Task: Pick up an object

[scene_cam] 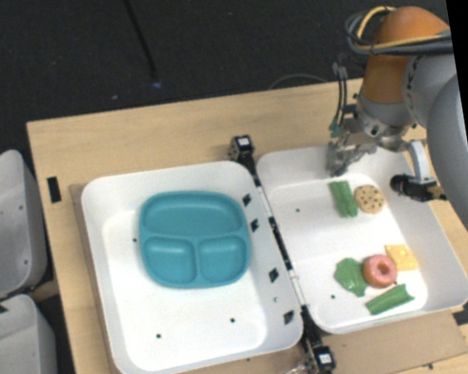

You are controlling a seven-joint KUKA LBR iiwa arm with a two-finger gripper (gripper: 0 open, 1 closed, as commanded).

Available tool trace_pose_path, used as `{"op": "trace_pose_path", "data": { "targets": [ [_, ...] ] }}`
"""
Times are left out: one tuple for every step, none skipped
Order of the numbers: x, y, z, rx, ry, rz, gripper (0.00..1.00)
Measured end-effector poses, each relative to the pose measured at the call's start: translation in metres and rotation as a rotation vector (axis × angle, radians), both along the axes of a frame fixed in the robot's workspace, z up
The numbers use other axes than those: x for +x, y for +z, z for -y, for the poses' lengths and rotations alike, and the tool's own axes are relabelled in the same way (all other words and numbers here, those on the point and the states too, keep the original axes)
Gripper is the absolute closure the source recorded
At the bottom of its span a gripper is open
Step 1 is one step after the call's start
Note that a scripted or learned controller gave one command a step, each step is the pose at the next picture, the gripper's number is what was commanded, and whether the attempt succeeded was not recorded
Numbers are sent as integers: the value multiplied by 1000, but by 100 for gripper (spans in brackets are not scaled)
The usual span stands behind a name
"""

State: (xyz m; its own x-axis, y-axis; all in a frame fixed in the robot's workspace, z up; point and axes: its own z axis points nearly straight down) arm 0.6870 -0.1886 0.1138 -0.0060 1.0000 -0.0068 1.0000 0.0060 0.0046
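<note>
1. Dark floor surrounds a pale wooden tabletop (53,157) that carries two shallow white bins side by side, seen from above at a slant.
2. The left bin (125,331) holds a teal divided tray (195,238), lying flat near its middle.
3. The right bin (311,231) holds small toy foods. At its far side lie a green pickle-like piece (342,199) and, just beside it on the right, a round speckled cookie (369,198).
4. At the near side sit a green leafy piece (350,277), a pink doughnut (379,270) touching it, a yellow cheese wedge (402,256) and a long green bean-like piece (387,299).
5. The grey arm with its orange band (387,69) reaches in from the right. Its end effector (342,156) hangs over the far edge of the right bin, just beyond the pickle-like piece.
6. Whether the end effector is released or clenched cannot be told; its tips blur into a dark mass, and nothing can be seen between them.
7. Risk, as a judgement: the pickle-like piece and cookie lie so close that a descent could nudge one away or catch both.
8. Another risk: working so near the bin's far wall, the end effector could strike the rim and slide off target.
9. Hard to make out: a black part (410,187) at the bin's right edge, and the arm's body, cut off at the right.
</note>
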Motion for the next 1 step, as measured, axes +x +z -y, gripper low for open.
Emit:
{"op": "trace_pose_path", "data": {
  "targets": [
    [1,45,1,4,-2,3,100]
  ]
}}
